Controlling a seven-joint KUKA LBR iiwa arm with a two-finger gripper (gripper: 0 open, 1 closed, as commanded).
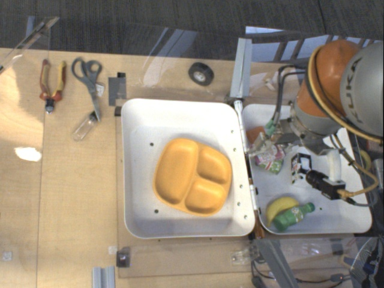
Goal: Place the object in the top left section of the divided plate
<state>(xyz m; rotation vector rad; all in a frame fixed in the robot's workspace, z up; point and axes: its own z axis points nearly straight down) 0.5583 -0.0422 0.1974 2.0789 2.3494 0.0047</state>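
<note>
From my remote station, the divided plate (193,176) is a rounded yellow-orange dish with three sections, one large on the left side of the view and two smaller on the right. It sits near the middle of the left bin (138,215), turned a little off square, and all three sections are bare.

In the right bin (354,224), a crumpled packet (270,159) with green and pink print lies near the dividing wall, just below the arm (342,77). A yellow banana (281,207) and a green bottle (294,215) lie touching each other at the near edge. I cannot tell which of these is the object to be placed.

The gripper (282,138) hangs over the right bin's upper left part, close above the packet, cables trailing around it.

On the table (60,209), beyond the bins, lie red-handled pliers (51,83), scissors (90,80) and a roll of black tape (201,73). No writing is legible anywhere.
</note>
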